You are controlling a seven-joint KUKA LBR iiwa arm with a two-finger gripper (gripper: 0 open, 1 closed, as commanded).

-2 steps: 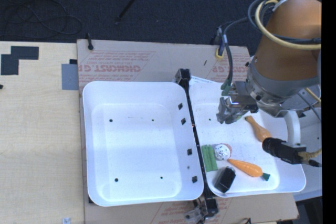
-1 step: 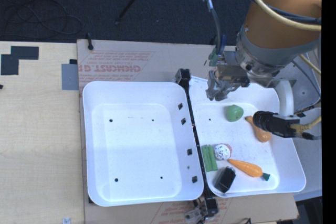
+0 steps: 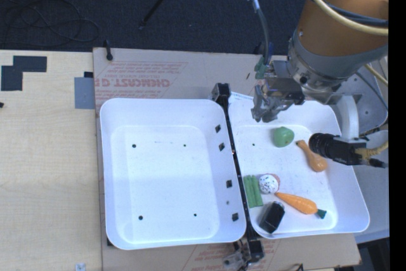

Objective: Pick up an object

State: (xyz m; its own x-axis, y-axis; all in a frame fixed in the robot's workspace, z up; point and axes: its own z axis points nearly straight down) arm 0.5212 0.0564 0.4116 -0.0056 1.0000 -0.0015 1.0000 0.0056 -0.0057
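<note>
the gripper (image 3: 266, 112) hangs over the far left corner of the right bin (image 3: 340, 186); whether it is released or clenched i cannot tell. a green lump (image 3: 283, 136) lies near it on the bin floor. a carrot (image 3: 297, 202) and a black block (image 3: 272, 216) lie toward the front.

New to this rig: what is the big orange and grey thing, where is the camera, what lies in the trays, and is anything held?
One camera, fixed above the bench, looks down at a slant. The orange and grey shape is a robot arm reaching in from the right; its gripper hangs over the far left corner of the right-hand white bin. In that bin lie a green lump, a tan gourd-shaped piece, a speckled white ball, a green ribbed strip, an orange carrot and a black block. Nothing shows in the gripper's grasp.
</note>
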